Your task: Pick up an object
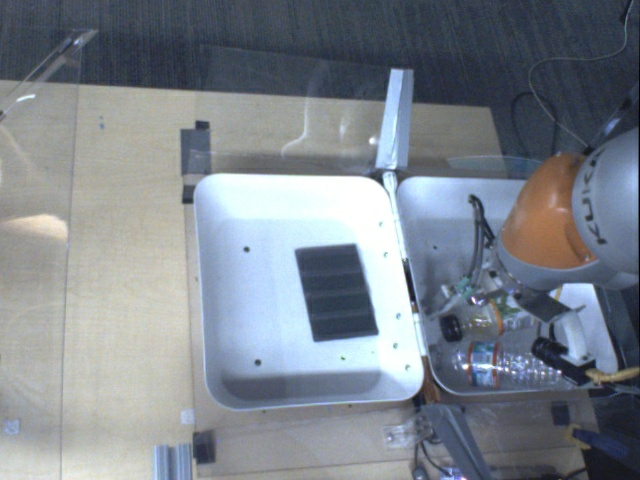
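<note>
Gripper (pixel 490 293) low in right shallow white bin (pixel 430 218), beneath grey arm with orange band (pixel 545 218); open or closed: cannot tell, hidden among clutter. Just near of it, clear crinkled plastic bottle with orange label (pixel 500 366) lying on its side against near wall, black cap to the left; likely pick target, being closest. Left shallow white bin (pixel 230 268) holding dark ribbed rectangular pad (pixel 336 291), flat, centred. Pale wooden surface (pixel 120 268) under both bins. Dark carpet (pixel 250 8) beyond far edge.
</note>
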Motion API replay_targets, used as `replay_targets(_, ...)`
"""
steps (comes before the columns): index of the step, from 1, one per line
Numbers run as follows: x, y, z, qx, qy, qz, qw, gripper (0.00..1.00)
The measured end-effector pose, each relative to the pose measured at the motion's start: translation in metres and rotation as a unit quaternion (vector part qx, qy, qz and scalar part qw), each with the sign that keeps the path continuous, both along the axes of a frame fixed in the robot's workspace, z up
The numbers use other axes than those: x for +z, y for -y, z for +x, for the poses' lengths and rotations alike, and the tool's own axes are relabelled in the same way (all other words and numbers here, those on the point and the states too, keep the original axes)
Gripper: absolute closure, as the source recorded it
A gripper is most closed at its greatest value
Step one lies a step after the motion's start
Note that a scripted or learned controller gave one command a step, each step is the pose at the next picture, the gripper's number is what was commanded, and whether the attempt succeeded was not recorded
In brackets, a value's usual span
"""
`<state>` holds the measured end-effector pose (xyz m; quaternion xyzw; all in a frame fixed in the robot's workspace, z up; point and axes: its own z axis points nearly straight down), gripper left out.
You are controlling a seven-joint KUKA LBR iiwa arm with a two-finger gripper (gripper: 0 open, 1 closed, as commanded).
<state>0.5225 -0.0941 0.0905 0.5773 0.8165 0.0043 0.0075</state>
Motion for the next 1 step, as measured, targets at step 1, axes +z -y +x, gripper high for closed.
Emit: replay_targets(1, 0.0124, -0.001, 0.0027, 0.001, 0.004, 0.0003, 1.0, 1.0)
